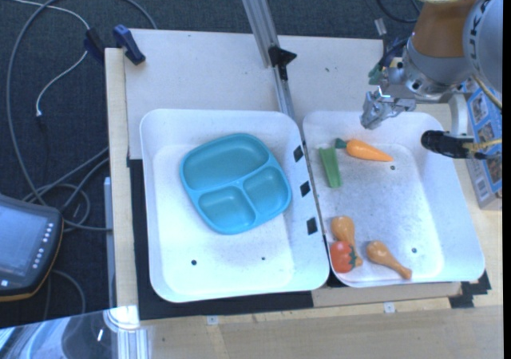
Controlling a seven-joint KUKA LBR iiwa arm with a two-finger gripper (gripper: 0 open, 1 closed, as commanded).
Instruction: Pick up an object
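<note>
Since nothing sits in the claw (374, 116), whose finger state cannot be told, stock is listed front to back in the right bin (447, 214): drumstick (388, 258) and tomato (342, 255), likely light, hard, slick plastic; green stick (330, 167); carrot (368, 151), nearest the claw, best pinched across its thick middle. No readable labels.

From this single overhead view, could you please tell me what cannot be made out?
- Gripper: small and blurred above the right bin; what it holds, if anything, is unclear.
- Red toy: partly covered by the drumstick, so its kind is unclear.
- Arm: cut off by the right edge.
</note>
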